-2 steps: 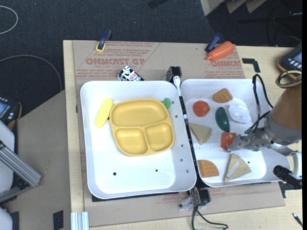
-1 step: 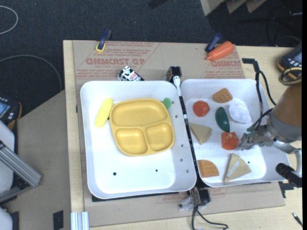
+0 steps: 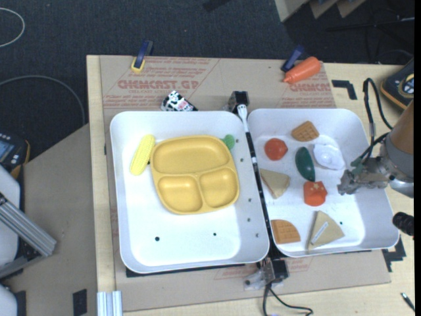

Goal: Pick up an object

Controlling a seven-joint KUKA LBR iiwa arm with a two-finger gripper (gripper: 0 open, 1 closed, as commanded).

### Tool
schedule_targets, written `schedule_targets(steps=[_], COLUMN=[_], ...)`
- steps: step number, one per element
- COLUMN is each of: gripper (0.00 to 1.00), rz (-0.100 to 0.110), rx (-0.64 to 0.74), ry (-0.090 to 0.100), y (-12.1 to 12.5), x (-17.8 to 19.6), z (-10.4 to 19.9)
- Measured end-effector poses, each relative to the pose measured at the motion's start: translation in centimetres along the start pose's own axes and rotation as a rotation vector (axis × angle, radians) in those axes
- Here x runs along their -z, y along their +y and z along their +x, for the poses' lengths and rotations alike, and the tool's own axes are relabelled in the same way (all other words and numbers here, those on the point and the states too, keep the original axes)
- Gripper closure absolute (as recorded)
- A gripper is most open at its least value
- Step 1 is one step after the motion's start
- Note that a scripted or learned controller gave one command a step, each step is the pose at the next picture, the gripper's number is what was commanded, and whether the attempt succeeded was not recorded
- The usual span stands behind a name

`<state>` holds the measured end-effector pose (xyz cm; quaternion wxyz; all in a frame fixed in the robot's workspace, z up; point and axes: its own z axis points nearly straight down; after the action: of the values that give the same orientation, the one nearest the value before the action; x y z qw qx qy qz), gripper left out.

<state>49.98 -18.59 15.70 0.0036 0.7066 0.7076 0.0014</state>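
white bins are set side by side, toy food scattered in the right bin (image 3: 355,120).
the gripper (image 3: 347,182) is poised low just right of the red pepper (image 3: 315,192), nothing seen held; likely positioned for a grab there. whether it is spread cannot be told.

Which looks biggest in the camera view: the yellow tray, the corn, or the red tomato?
1. Yellow tray, by far the biggest.
2. Corn.
3. Red tomato, the smallest.
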Motion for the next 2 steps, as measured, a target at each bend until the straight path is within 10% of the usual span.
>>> schedule_targets(steps=[2], gripper=[1.00], rz=[0.002], rx=[0.000], ry=[0.001], y=[1.1], x=[6.9], z=[0.5])
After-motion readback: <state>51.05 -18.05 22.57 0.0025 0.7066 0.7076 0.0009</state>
